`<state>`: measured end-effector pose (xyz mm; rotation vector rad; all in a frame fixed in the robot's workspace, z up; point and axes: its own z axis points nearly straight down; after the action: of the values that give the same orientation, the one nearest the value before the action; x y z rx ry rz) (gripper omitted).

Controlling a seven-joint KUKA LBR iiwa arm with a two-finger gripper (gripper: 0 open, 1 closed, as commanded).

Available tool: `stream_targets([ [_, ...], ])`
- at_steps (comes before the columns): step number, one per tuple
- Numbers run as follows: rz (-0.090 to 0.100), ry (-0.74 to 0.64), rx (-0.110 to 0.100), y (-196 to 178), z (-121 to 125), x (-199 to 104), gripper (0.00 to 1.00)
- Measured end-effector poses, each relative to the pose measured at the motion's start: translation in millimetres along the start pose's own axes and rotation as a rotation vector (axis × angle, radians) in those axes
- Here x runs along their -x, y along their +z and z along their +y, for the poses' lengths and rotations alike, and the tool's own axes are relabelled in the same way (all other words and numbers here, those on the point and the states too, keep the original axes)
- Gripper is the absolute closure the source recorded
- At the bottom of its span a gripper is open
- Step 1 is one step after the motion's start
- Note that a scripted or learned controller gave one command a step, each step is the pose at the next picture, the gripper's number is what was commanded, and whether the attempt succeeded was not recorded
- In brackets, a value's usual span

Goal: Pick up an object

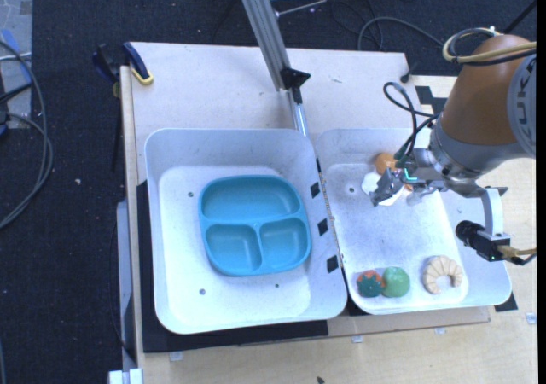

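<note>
My arm reaches in from the right, bent low over the right bin on the worktop, my tool near its far left corner. I cannot tell how the tool stands. An orange object lies just beside it; crowded against the wall, it could slip away. The croissant and green ball sit well apart.

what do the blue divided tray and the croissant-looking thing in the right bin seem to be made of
Blue divided tray: probably molded plastic, smooth with a matte-to-satin finish; uniform color and rounded compartment ridges suggest it.
Croissant: likely a toy, plastic or rubber; even tan tone and neat ridged segments look molded, though the view leaves the exact material open.
</note>
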<state>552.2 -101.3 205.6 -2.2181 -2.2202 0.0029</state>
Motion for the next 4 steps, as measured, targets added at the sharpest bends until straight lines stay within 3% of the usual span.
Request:
stream_targets([
  [1, 0.000, 0.000, 0.003, -1, 1, 0, 0.00],
  [2, 0.000, 0.002, -0.003, 63, 1, 3, 0.00],
  [3, -0.002, 0.002, 0.006, 113, 2, 3, 0.00],
  [4, -0.005, 0.004, 0.012, 100, 3, 4, 1.00],
])
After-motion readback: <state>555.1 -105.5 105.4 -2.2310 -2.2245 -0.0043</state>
